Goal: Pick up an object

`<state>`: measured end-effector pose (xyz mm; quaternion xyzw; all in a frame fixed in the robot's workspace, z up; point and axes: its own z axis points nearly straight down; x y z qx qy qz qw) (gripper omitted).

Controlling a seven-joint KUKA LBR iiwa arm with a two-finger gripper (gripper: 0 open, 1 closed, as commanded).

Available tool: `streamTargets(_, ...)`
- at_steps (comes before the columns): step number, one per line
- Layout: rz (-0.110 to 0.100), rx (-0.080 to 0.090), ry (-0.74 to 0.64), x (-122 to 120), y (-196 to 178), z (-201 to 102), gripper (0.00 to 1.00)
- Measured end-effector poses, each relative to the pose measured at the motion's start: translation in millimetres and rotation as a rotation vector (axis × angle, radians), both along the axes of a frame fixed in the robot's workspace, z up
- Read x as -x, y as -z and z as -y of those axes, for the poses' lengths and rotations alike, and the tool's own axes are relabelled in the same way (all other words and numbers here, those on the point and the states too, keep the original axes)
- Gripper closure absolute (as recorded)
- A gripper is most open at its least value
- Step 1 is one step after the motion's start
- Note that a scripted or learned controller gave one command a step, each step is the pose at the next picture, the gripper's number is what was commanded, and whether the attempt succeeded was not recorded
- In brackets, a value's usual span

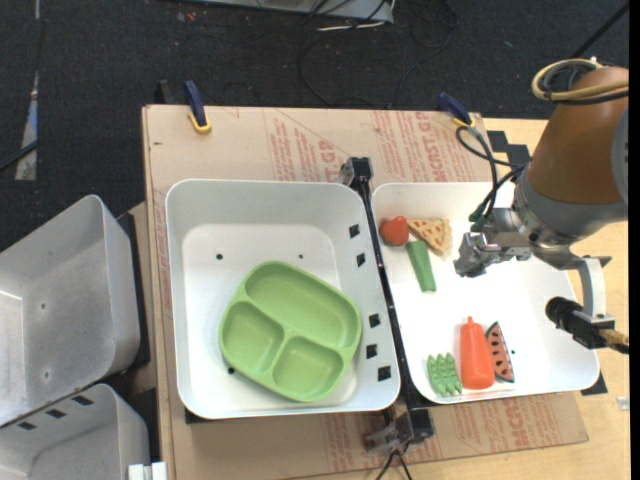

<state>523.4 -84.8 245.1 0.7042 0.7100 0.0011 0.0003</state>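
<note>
The right bin (545, 303) holds small toy foods. A red tomato (394, 230) and a pizza slice (431, 233) lie at its far left corner. A green stick-shaped piece (421, 266) rests just below them. Near the front edge are a green ridged piece (442, 374), an orange carrot-like piece (475, 353) and a watermelon slice (499, 352). My gripper (474, 258) hangs over the middle of the right bin, to the right of the pizza slice and the green stick. I see nothing between its fingers.
The left bin (200, 228) holds a light green divided plate (289, 329). A black divider with clips (378, 298) runs between the bins. Two white tubs (55, 308) stand off the bench at left. Cables trail along the bench's far right.
</note>
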Motion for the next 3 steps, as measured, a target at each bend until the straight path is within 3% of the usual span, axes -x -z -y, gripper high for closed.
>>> streamTargets(3,-0.002,-0.001,0.0,-5.4,20.5,-178.0,1.0)
